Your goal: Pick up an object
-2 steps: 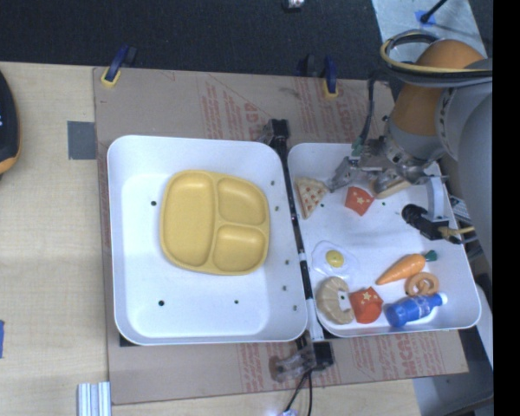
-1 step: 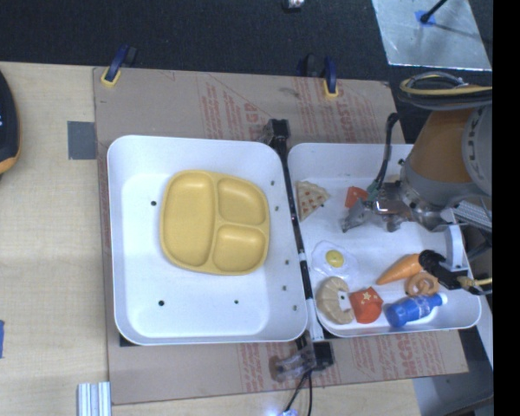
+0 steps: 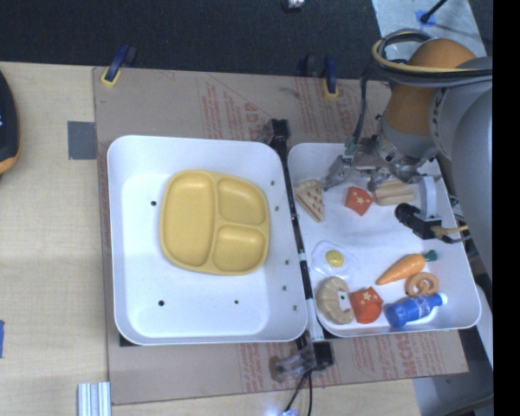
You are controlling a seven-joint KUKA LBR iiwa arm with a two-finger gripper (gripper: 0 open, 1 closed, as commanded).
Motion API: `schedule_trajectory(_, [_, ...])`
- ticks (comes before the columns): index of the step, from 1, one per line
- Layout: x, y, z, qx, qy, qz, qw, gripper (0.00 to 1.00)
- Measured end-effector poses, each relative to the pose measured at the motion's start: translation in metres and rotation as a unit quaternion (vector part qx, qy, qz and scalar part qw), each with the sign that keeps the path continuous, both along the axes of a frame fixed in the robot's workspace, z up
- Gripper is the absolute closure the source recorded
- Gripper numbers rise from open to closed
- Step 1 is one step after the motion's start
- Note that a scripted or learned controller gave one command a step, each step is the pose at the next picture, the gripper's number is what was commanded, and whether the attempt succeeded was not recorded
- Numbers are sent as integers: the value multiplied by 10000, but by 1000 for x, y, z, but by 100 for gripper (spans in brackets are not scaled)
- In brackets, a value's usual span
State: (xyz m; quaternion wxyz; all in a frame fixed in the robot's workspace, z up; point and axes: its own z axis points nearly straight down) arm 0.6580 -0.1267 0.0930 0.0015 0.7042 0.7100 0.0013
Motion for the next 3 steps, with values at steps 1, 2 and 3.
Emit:
schedule_trajectory(1, [-10,-11,-1,5,45,-26,10000,0])
schedule_trajectory(2, [-10,-12,10,1,52,-3,10000,100])
schedule_trajectory(3, [-10,-12,10,-1,55,6,10000,0])
